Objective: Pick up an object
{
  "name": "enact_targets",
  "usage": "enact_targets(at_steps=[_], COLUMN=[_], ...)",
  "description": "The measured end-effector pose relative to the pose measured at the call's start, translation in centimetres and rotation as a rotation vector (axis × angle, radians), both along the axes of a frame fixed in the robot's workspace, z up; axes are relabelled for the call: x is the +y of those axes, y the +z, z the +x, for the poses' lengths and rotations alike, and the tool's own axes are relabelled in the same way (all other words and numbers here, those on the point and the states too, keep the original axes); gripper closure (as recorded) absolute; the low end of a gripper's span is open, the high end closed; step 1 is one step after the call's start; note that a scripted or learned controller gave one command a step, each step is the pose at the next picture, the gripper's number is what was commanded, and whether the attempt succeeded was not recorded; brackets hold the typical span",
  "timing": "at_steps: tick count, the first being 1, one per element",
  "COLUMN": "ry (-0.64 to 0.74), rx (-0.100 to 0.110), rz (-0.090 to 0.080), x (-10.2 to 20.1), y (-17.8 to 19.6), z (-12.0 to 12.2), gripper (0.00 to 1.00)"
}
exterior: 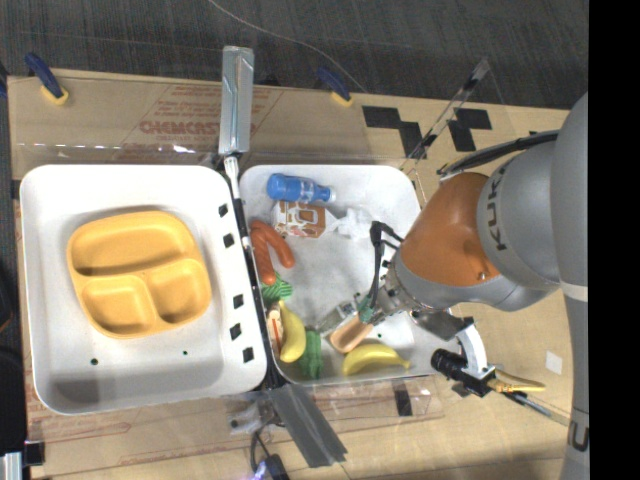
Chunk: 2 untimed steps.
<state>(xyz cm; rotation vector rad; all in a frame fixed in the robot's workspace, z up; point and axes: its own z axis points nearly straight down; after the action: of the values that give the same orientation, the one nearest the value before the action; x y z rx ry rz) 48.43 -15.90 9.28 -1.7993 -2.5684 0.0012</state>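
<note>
My gripper is low in the right bin, near its front right, under the grey and orange wrist. Just below its tip lies a peach-coloured oval piece, and they look very close or touching. A yellow banana lies at the front wall beside that piece. Further left are a second banana and a green vegetable. A red sausage lies along the left wall. A blue bottle and a small brown and white carton sit at the back.
The left bin holds a yellow divided tray. A crumpled white item lies at the right bin's back right, and a small green and red piece sits by the divider. The arm covers the right bin's right side.
</note>
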Motion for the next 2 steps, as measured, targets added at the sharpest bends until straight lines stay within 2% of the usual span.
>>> enact_targets(at_steps=[1,2], ry=[0.004,-0.276], rx=[0.001,-0.003], rz=[0.000,-0.001], x=[-0.1,5.4], y=[0.7,-0.3], z=[0.1,-0.6], gripper=[1.00,1.00])
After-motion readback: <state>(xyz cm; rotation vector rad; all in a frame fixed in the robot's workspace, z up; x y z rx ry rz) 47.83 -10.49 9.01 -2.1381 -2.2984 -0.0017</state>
